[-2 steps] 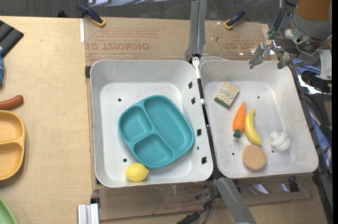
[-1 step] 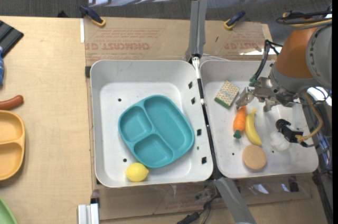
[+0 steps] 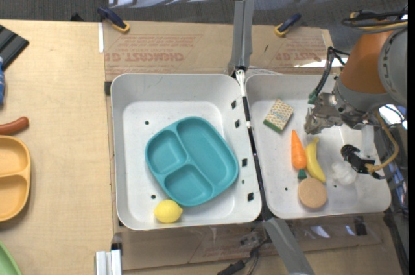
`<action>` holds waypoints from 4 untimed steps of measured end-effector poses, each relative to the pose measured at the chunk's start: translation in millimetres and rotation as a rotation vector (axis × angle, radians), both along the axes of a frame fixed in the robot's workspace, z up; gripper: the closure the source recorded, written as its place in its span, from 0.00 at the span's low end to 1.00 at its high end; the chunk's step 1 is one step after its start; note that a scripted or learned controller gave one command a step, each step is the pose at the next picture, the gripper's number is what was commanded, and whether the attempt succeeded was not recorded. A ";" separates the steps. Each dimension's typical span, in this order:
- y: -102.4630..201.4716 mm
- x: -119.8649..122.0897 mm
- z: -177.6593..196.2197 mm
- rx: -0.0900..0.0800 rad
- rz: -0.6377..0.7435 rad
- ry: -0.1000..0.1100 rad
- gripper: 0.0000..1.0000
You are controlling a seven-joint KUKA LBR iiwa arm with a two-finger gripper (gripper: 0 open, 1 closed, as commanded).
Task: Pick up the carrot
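The orange carrot lies in the right bin, lengthwise toward me, with a yellow banana touching its right side. My gripper hangs just above and to the right of the carrot's far tip, apart from it. Nothing shows between its fingers, and whether they are open or shut is not visible from this angle.
A small patterned box lies left of the gripper; a tan round disc sits near the bin's front. The left bin holds a teal divided plate and a lemon. An orange tray sits on the bench at left.
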State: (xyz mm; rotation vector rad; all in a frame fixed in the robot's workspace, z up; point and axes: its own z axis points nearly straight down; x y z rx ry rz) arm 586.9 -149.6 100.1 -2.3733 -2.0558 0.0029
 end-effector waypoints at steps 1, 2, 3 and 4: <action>0.1 -0.1 -0.1 0.000 0.000 0.001 0.00; 32.1 -42.2 -8.8 0.001 0.267 0.000 0.00; 31.1 -41.8 0.3 0.001 0.265 -0.001 1.00; 88.1 -0.8 91.8 -0.001 0.275 -0.003 1.00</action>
